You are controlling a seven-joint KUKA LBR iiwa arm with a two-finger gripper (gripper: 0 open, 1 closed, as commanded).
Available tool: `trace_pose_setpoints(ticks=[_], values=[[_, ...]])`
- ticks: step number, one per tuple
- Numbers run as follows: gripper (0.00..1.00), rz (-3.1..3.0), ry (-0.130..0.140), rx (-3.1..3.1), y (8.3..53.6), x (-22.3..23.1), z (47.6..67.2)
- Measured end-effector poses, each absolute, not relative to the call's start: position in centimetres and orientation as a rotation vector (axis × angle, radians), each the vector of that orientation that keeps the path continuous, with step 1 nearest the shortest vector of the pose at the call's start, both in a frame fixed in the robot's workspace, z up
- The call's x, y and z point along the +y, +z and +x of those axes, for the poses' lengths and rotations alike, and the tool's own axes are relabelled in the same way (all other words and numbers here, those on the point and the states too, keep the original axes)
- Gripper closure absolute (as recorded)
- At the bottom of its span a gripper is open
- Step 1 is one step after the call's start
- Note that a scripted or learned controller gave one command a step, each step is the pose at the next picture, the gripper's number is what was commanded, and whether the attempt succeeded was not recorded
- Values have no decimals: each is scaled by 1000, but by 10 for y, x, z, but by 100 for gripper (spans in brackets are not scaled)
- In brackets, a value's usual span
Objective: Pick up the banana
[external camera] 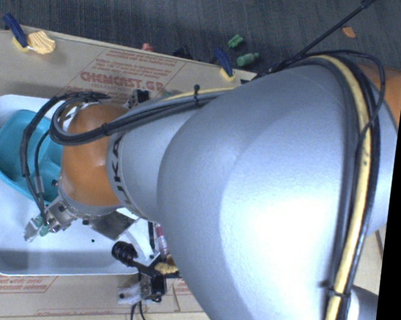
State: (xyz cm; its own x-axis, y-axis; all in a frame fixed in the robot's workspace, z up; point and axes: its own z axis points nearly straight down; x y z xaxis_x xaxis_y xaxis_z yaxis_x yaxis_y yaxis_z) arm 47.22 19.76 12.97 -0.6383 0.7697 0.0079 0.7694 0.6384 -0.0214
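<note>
Grey metal of the arm (254, 198) covers most of the camera view, and its orange band (89, 153) hangs above the left white bin (0, 254). A blue object (13, 151) lies in the far left part of this bin, partly under the arm. The wrist end (46, 222) points down to the bin floor; whether the claw is released or clenched, I cannot tell. The banana's place I cannot tell either.
</note>
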Motion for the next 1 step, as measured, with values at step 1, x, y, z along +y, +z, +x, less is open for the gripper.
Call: trace_pose_setpoints(ticks=[1], values=[[0, -1329, 25, -2829, 130, 198, 472]])
